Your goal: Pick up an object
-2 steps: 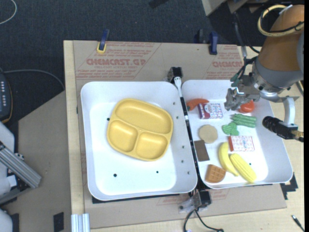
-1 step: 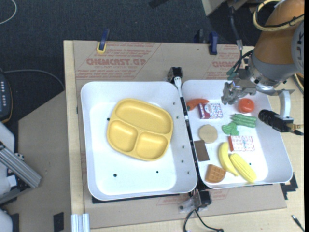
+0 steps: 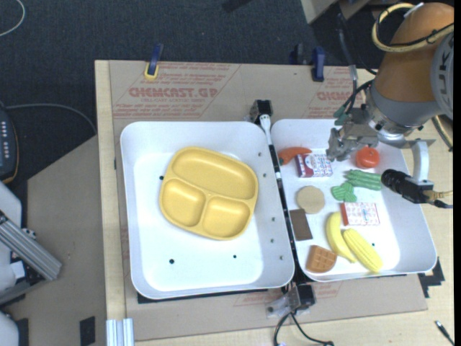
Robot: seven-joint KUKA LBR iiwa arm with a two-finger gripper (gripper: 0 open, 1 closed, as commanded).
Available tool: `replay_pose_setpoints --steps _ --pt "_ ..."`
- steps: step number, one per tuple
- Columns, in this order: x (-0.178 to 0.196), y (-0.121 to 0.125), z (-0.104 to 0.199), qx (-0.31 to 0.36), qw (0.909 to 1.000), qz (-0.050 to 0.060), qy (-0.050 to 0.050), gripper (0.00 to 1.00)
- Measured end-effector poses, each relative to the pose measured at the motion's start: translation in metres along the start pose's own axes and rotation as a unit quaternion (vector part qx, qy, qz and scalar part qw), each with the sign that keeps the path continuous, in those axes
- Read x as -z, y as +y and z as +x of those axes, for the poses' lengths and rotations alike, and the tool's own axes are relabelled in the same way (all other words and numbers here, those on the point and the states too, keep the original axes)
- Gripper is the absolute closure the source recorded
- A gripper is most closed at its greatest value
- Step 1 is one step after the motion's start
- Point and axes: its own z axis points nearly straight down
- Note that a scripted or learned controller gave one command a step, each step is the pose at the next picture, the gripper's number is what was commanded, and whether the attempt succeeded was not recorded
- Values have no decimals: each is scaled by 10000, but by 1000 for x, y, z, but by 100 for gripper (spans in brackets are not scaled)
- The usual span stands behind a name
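Arm (image 3: 407, 63) comes in from right, grey w/ orange band, wrist over far end of right bin (image 3: 421, 225). Jaws (image 3: 341, 147) hang low over bin's far-left part, just above/beside small red-and-white packet (image 3: 315, 165). Can't tell if jaws are released or clenched; tips dark, blurred against clutter. Nothing seen between them.

Right bin contents: orange piece (image 3: 292, 153) just left of packet, touching it. Red round item (image 3: 369, 157) near jaws, to their right. Green piece (image 3: 357, 182) mid-bin. Tan round disc (image 3: 311, 199) below packet. Brown flat bar (image 3: 300, 224) near bin's left wall. Second red-and-white packet (image 3: 359, 213) right of disc. Two yellow banana-like pieces (image 3: 351, 242) side by side, near end. Orange-brown waffle-like piece (image 3: 321, 259) at near-left corner.

Left bin (image 3: 140, 193): yellow three-part tray (image 3: 207, 192) lying flat, roughly centre.

Both bins sit on brown cardboard-covered surface (image 3: 115, 107), side by side, touching along middle.
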Motion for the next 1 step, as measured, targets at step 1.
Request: replay_pose_setpoints --steps 1 --pt "-5 -8 -9 -12 10000 1 -3 100"
